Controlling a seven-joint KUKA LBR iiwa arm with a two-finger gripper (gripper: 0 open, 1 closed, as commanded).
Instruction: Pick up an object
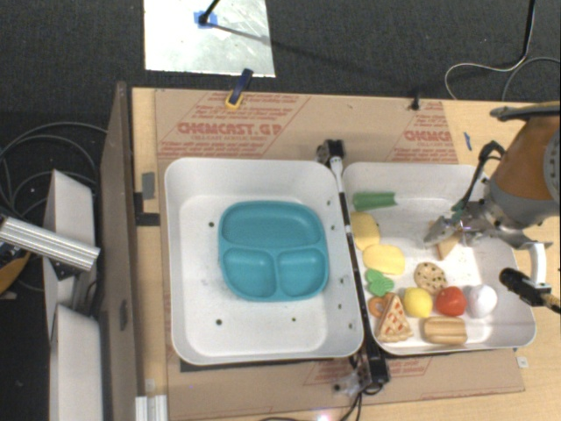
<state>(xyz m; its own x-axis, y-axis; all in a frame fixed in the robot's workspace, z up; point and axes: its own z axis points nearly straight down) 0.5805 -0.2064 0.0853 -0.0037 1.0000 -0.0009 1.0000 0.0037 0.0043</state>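
A: Camera view, item one: gripper (447,229), low in the right bin (517,323). Fingers?

B: Cannot tell; nothing visibly between them. A tan wedge (448,248) lies just beside the tips. Pick not done, by my reading.

A: Remaining stock?

B: Green stick (374,201), cookie (429,276), tomato (450,302), white egg (480,300), bun (443,330), all resting in the bin. Teal tray (272,249) in the left bin (188,235).
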